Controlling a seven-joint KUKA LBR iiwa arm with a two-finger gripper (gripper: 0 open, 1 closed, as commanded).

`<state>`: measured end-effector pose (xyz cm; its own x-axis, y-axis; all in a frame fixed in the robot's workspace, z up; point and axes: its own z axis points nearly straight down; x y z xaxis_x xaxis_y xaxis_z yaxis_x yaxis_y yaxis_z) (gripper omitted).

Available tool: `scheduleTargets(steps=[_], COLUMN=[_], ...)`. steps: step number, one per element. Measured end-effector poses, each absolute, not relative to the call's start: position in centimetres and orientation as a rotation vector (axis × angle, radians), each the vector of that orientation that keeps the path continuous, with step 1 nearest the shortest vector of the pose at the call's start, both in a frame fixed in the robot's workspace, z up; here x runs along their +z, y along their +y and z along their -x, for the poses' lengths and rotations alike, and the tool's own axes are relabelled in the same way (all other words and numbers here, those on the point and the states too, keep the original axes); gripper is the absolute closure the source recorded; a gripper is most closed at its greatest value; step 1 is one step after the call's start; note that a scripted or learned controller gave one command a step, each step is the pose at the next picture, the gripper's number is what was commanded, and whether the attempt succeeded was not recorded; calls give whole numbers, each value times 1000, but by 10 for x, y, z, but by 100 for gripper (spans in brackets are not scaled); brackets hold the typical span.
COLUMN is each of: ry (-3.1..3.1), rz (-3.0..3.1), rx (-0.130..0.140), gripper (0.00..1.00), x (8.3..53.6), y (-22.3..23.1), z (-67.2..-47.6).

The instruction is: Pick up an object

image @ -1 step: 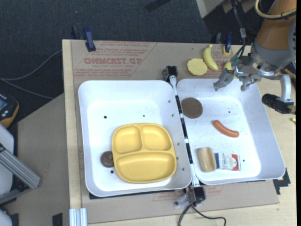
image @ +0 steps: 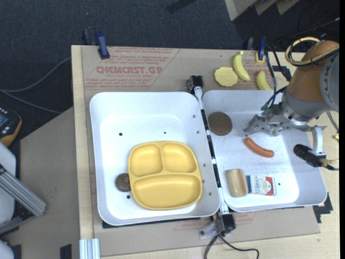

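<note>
In the right bin (image: 302, 196) an orange-red sausage (image: 259, 148) lies near the middle. Just behind it hovers my gripper (image: 264, 128), its metal fingers spread open with nothing between them. A brown round patty (image: 220, 123) rests to the gripper's left, near the bin's left wall. Toward the front of the same bin lie a tan bread piece (image: 235, 182) and a white packet with red and blue print (image: 262, 185), side by side.
The left bin (image: 108, 123) holds a yellow divided plate (image: 164, 174) with a small brown disc (image: 123, 182) tucked at its left edge. Behind the right bin, on the bench, lie a banana (image: 241, 67), a yellow slice (image: 226, 76) and another yellow piece (image: 262, 80).
</note>
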<state>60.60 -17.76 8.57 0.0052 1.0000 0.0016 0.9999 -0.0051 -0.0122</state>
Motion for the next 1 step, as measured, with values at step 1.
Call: scheduleTargets(steps=[1], ry=[-2218], rz=[2213], rx=[4], gripper=[0], x=[84], y=[-124], z=[-565])
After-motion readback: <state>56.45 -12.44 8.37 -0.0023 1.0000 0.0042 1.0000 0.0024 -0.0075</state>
